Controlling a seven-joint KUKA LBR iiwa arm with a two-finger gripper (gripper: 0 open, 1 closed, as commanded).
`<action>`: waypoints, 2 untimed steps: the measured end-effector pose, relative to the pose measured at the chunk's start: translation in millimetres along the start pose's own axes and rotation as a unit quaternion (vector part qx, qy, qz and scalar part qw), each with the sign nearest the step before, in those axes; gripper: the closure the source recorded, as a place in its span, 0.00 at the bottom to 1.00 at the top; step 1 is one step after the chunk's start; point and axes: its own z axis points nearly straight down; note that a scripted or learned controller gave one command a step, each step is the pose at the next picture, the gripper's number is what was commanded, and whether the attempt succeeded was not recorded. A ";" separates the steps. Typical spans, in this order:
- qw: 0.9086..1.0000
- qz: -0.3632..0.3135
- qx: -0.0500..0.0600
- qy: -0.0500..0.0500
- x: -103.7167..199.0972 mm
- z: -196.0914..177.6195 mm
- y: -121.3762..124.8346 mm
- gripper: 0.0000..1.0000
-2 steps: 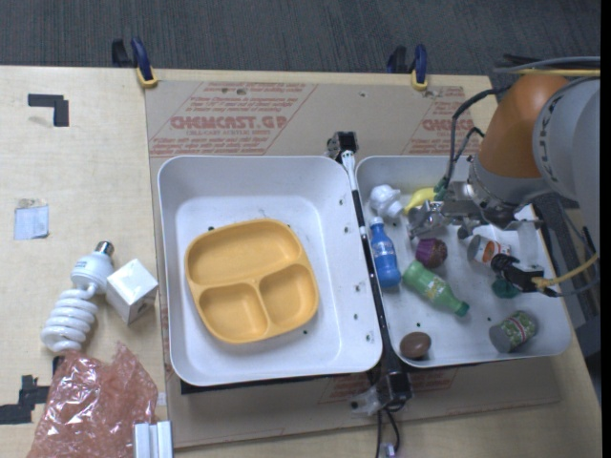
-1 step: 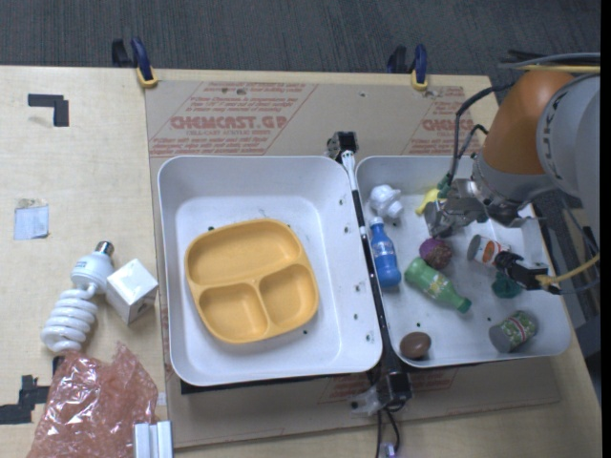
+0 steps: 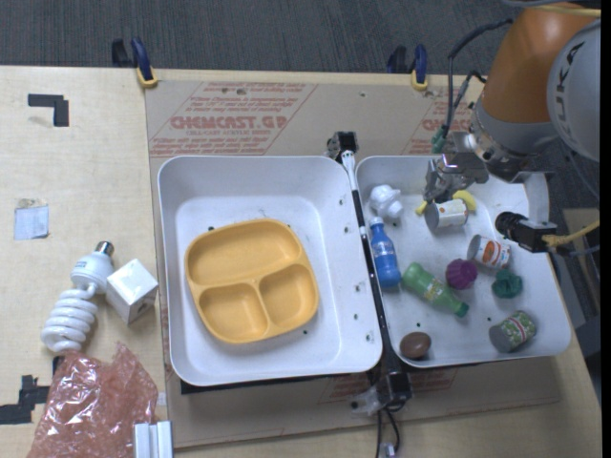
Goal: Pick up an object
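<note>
The gripper (image 3: 441,191) hangs over the right bin (image 3: 544,346) toward its 12 o'clock rim, and I cannot tell whether it is released or clenched, though a small grey cup (image 3: 447,214) lies right beneath it with a yellow banana-like piece (image 3: 464,199) touching it at 2 o'clock. The blue bottle (image 3: 385,254) lies along the bin's 9 o'clock wall, its long axis running 12 to 6 with the cap toward 12. The green bottle (image 3: 434,289), near the centre, lies from 10 to 4, its narrow end toward 4 o'clock.
</note>
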 end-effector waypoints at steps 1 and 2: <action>1.000 0.000 0.000 0.000 0.0 0.0 0.0 0.00; 1.000 0.002 0.000 0.001 -39.8 129.0 -61.3 0.00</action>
